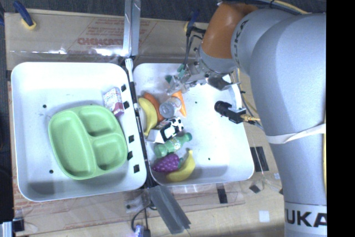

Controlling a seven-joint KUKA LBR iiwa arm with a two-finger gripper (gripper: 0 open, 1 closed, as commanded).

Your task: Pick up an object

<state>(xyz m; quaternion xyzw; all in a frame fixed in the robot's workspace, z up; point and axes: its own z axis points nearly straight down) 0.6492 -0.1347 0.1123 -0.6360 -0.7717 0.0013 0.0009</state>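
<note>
Objects for picking lie heaped along the left side of the right bin (244, 166), near the frame's centre. A yellow banana (148, 112) rests against the divider, its long axis running roughly up and down the frame with a slight curve. A second banana (184, 169) lies lower, curving up toward the right, with a purple grape bunch (166, 162) touching it. Between them sit a green bottle-like item (173, 144), long axis slanting up to the right, a black-and-white toy (172, 129) and a grey round can (167, 109). An orange carrot-like piece (178, 102) points up the frame.

The gripper (183, 77) hangs over the upper part of the right bin, just above the carrot piece; whether its fingers are parted or closed cannot be told, and nothing is seen held.

The left bin (28, 119) holds a green divided tray (89, 141) and a small pink carton (113, 100).
</note>
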